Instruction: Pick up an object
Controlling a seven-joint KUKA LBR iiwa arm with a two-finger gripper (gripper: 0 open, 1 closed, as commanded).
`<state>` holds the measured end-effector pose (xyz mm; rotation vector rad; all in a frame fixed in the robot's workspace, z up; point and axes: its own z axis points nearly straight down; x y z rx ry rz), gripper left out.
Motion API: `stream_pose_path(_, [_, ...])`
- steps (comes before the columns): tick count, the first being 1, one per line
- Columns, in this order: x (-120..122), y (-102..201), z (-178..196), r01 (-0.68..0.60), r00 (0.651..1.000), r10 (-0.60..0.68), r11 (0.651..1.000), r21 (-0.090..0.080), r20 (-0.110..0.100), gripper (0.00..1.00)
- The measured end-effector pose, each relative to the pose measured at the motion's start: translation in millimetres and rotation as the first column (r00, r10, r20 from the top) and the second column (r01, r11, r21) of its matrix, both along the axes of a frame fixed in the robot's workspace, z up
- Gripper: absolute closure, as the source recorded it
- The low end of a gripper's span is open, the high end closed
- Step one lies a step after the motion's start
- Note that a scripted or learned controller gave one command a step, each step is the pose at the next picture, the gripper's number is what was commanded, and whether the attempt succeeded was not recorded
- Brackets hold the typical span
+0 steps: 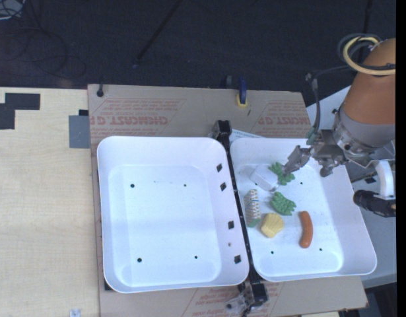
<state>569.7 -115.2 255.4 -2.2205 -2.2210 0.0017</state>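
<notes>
My gripper [304,170] hangs over the back part of the right bin [351,259], open, with nothing between its fingers. Its left fingertip [290,166] is right beside a small green toy [279,173]; I cannot tell whether they touch. In front of that lie a second green piece [282,203], a yellow block [271,226], an orange sausage [305,229], a striped corn-like piece [253,205] by the bin's left wall, and a pale whitish item [262,177].
The left bin [113,177] stands beside the right one, a black clip strip [232,197] joining their rims. Both rest on a cardboard sheet [156,111]. The arm's orange band [377,58] and grey wrist rise at the right.
</notes>
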Motion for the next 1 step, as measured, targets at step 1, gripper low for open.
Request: stream_pose_path(1, [9.1, -3.4, -73.2, 0.0, 1.0, 0.0, 1.0, 0.002, -0.008, 0.0])
